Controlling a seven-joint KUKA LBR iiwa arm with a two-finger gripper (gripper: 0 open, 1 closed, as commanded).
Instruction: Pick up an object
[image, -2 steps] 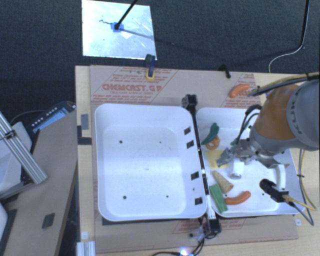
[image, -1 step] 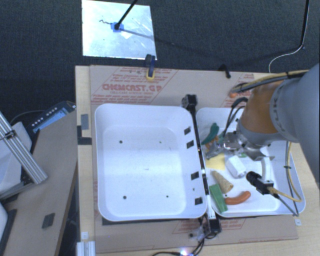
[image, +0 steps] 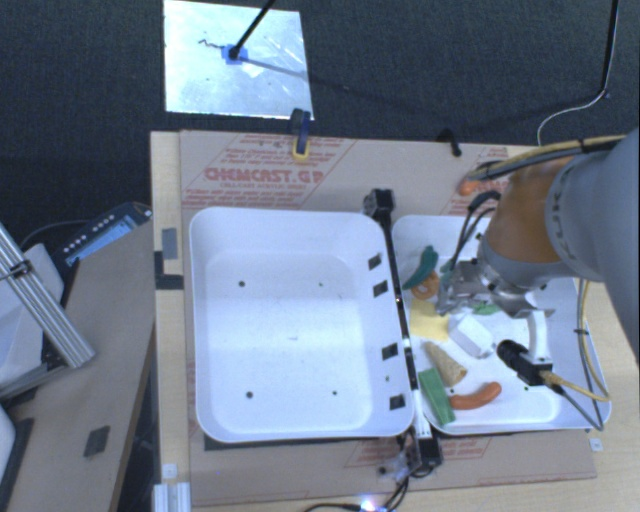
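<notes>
Several objects crowd my right bin (image: 570, 405), so I've got the gripper (image: 462, 300) low at the yellow block's (image: 428, 325) one o'clock; grip state I cannot tell.

Tan wooden bench (image: 168, 180) under a brown cardboard sheet (image: 270, 170) printed with red lettering, clamped at the far edge by a yellow-and-blue clamp (image: 299, 135). On the sheet, two shallow white bins side by side and touching: left bin (image: 215, 300) and right bin (image: 520, 412), joined along the shared edge by a row of black clips (image: 390, 352). Beyond the bench's far edge, a shiny square metal plate (image: 238, 60) on the dark carpeted floor (image: 80, 100).
</notes>
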